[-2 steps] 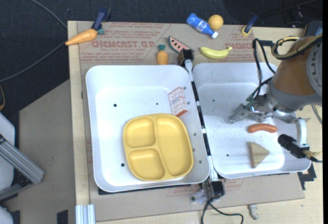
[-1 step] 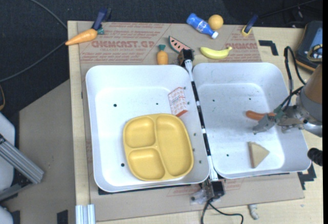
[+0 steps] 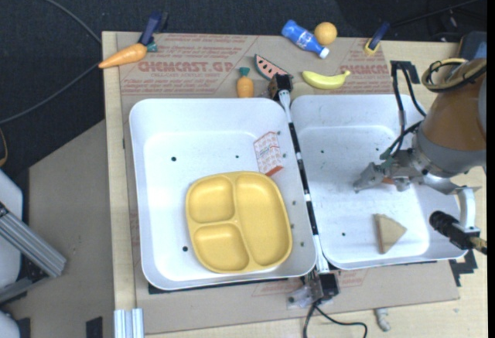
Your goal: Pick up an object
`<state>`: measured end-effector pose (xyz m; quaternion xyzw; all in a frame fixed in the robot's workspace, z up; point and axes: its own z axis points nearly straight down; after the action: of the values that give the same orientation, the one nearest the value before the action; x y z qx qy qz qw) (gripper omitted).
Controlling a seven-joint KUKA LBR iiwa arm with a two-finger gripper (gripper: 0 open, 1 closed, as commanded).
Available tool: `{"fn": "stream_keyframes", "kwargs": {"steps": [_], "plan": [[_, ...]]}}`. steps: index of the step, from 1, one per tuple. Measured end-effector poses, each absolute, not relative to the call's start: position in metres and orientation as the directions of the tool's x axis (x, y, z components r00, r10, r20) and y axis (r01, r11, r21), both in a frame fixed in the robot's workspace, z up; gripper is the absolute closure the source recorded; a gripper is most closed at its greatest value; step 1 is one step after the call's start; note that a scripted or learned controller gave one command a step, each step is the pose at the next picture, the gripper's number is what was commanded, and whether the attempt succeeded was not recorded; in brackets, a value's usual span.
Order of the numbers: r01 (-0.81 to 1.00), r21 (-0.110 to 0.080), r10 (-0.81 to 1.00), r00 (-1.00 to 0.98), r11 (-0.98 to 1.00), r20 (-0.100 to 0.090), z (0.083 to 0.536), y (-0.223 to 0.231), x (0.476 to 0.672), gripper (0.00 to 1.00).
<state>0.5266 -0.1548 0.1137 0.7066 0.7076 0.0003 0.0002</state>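
My gripper (image 3: 377,177) hangs over the middle of the right bin (image 3: 340,135), reaching in from the right and pointing left. A tan wedge-shaped object (image 3: 389,232) lies on the bin floor below and slightly to the right of the gripper, apart from it. In the left bin (image 3: 155,143) a yellow divided plate (image 3: 237,220) lies toward the front. A small red-and-white carton (image 3: 268,152) lies just behind the plate, near the wall between the two bins.
Behind the bins, toys lie on the bench: a carrot (image 3: 124,56), a small orange piece (image 3: 245,86), a watermelon slice (image 3: 267,66), a blue bottle (image 3: 303,38), an orange ball (image 3: 326,32) and a banana (image 3: 325,79). Cables (image 3: 402,89) run along the right bin's far right side.
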Motion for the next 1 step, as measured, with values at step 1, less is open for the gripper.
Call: {"fn": "stream_keyframes", "kwargs": {"steps": [1], "plan": [[1.000, 0.001, 1.000, 0.000, 0.000, -0.002, 0.0844, -0.1948, 0.5624, 0.00]]}}
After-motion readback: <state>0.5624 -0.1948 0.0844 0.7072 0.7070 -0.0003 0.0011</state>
